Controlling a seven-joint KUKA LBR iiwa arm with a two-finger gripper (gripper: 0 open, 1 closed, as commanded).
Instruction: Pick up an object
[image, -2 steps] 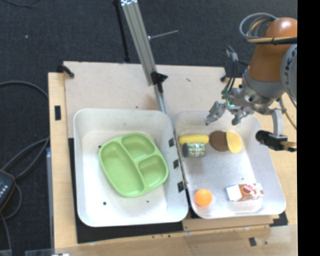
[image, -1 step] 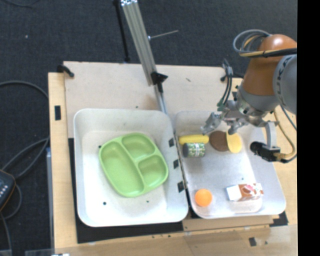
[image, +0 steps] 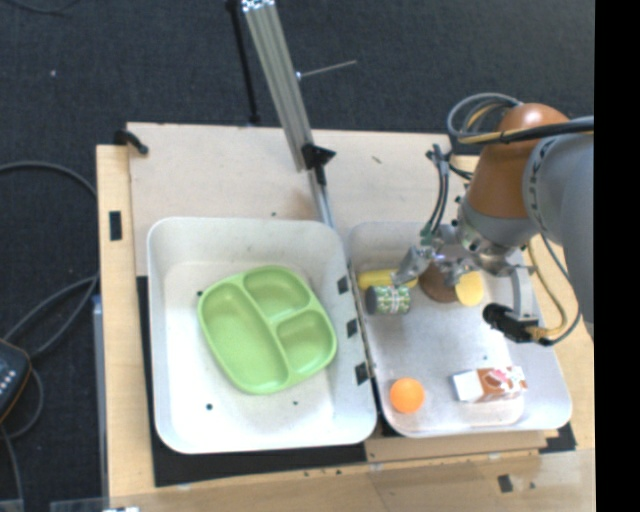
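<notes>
The right bin (image: 520, 420) holds several small objects. A yellow block (image: 372, 279) lies at its left wall, with a green patterned can (image: 392, 299) just in front of it. A brown round object (image: 436, 287) and a yellow ball (image: 468, 290) sit side by side near the middle. An orange ball (image: 406, 396) and a red and white box (image: 490, 383) rest near the front edge. My gripper (image: 432, 262) hangs low over the back of this bin, just above the brown object and right of the can. Nothing shows as lifted.
The left bin (image: 175, 400) carries a green divided plate (image: 266, 328). A slanted metal pole (image: 285, 85) stands behind the bins. Cables loop around the wrist (image: 500, 180), and a black cable (image: 515, 325) hangs over the right bin's right side.
</notes>
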